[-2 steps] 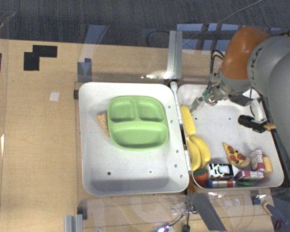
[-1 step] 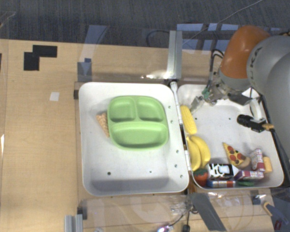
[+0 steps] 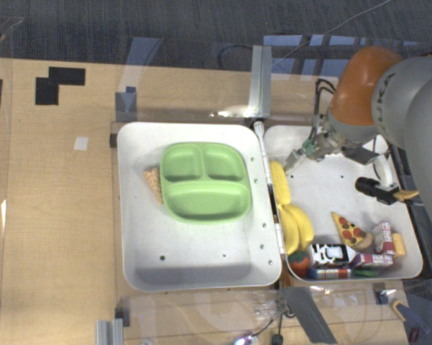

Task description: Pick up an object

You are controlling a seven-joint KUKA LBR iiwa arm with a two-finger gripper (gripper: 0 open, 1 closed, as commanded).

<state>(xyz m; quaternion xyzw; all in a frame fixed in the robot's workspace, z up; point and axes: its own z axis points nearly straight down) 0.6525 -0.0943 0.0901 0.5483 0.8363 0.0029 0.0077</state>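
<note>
nearest me the bananas, pizza slice and small cartons crowded the right bin's front, so i judged my claw, poised further back with nothing gripped and finger state unclear, needed to descend past the corn.

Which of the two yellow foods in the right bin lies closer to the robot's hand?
The corn cob, lying along the bin's left wall. The banana sits below it, farther from the hand.
</note>
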